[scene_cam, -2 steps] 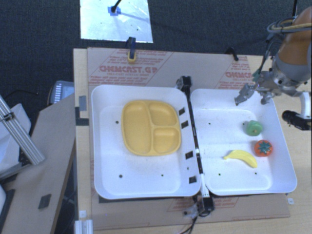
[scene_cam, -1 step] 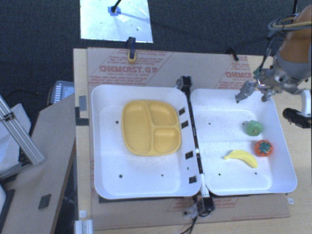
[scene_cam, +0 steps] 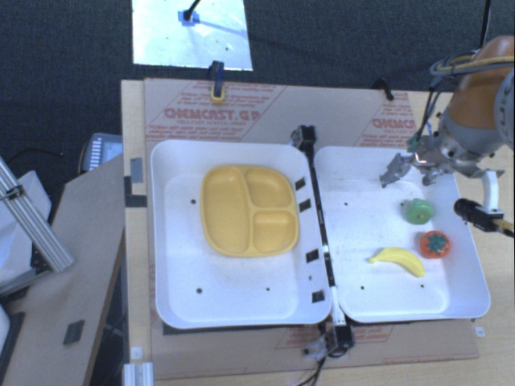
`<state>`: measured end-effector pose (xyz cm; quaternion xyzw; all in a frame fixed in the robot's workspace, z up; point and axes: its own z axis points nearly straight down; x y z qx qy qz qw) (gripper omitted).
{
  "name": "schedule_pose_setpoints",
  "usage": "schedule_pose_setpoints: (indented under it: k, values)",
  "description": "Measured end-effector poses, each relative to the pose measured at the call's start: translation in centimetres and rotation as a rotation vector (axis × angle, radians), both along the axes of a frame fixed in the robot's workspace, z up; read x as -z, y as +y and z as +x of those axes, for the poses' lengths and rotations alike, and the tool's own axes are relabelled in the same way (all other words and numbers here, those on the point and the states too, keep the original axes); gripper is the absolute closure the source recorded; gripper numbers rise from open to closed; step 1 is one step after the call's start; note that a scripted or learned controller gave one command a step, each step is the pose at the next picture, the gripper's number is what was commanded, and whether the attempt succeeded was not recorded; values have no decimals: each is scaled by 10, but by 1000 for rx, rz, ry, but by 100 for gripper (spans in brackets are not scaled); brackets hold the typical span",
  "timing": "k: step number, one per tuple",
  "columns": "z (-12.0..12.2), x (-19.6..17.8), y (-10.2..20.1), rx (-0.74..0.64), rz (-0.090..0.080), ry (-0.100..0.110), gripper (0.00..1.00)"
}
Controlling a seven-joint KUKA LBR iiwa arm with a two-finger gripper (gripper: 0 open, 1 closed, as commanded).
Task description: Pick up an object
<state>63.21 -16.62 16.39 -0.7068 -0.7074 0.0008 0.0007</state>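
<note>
The right bin (scene_cam: 362, 296) holds three small items: a green round piece (scene_cam: 418, 211), an orange-red fruit with a green top (scene_cam: 434, 244) and a yellow banana (scene_cam: 397, 260). My gripper (scene_cam: 410, 173) hangs over the far part of this bin, up and to the left of the green piece. Its two grey fingers (scene_cam: 393, 170) are spread apart with nothing between them. None of the items touches the gripper.
The left bin (scene_cam: 177, 296) bears a yellow divided plate (scene_cam: 248, 210). A black clip strip (scene_cam: 315, 215) runs between the bins. The arm's orange band and cables (scene_cam: 475, 95) stand at the right edge, with a black fitting (scene_cam: 475, 213) over the right bin's rim.
</note>
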Motion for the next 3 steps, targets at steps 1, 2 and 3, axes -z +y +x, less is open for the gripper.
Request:
schedule_pose_setpoints:
  k: [1, 2, 3]
  values:
    - [3, 56, 10, -4, 1, 0, 0]
    - [3, 80, 10, -4, 0, -2, 0]
    - [5, 67, 10, -6, -2, -8, 100]
